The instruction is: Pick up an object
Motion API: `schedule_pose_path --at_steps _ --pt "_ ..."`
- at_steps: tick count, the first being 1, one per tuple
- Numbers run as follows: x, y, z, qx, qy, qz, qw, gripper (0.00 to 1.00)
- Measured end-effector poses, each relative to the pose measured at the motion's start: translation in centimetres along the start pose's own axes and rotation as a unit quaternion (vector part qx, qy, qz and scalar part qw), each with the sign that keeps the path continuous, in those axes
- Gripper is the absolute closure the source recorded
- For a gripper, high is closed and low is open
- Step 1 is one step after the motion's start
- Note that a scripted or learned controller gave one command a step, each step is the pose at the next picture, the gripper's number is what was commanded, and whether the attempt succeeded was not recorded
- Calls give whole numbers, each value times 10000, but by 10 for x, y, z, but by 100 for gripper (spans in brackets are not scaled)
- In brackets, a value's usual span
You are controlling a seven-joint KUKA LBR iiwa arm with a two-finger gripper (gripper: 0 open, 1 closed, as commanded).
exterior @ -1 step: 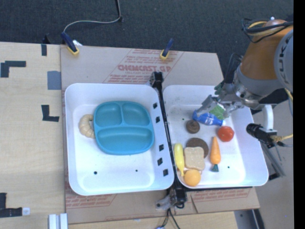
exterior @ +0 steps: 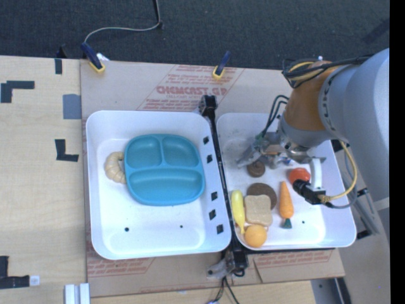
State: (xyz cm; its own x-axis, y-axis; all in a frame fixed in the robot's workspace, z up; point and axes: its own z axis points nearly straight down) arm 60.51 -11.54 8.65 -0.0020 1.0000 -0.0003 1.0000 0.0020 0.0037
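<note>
Arm [exterior: 329,100] reaches in from the right over the right bin [exterior: 329,236]. Hand [exterior: 262,149] low at the bin's far-left floor, just above a small brown disc [exterior: 255,168]; finger spread cannot be told, nothing seen pinched. Bare floor far-left. Carrot [exterior: 285,201], bread slice [exterior: 258,209], banana [exterior: 237,209], orange [exterior: 255,235] crowd the near side.

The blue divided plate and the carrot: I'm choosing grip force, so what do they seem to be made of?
The blue divided plate looks like moulded plastic: one even colour, smooth rounded compartment ridges and a soft sheen. The carrot is probably a plastic or rubbery toy: flat, uniform orange with a small dark green stub at its end. Hardness cannot be judged from this view.
</note>
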Motion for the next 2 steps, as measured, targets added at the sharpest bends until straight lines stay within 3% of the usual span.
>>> schedule_pose_path --at_steps 1,2 --pt "-1 0 -9 0 -9 3 10000 100" --pt "68 -7 -98 18 3 0 10000 100"
